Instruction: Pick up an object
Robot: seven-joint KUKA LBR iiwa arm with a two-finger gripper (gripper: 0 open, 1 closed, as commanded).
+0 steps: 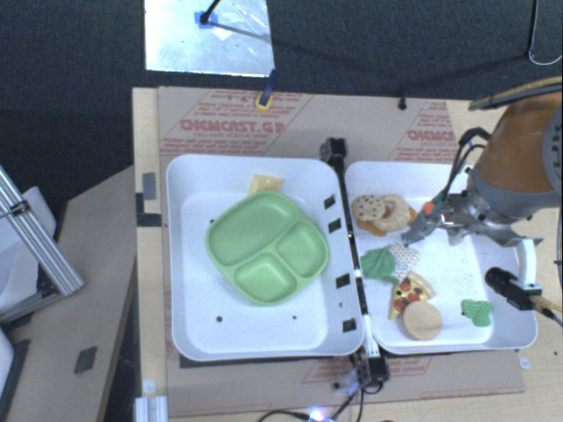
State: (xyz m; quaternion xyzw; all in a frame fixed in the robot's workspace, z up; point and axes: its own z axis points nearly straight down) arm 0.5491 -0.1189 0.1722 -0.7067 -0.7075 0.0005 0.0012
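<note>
The right bin point(506, 331) holds several toy foods. At its back left lie a chocolate-chip cookie point(368, 207) and a tan pastry point(392, 214). Further forward are a green leaf point(379, 263), a pale patterned wedge point(405, 257), a pizza slice point(410, 291), a round tan bun point(422, 321) and a small green piece point(477, 311). My gripper point(417, 232) reaches in from the right and hangs low just right of the pastry, above the patterned wedge. Nothing is visibly held in it.
The left bin point(189, 323) holds a green divided plate point(267, 247) and a yellow cheese piece point(265, 184) behind it. Black clips point(345, 280) line the ridge between the bins. A black and white arm part point(515, 286) hangs over the right bin's right side.
</note>
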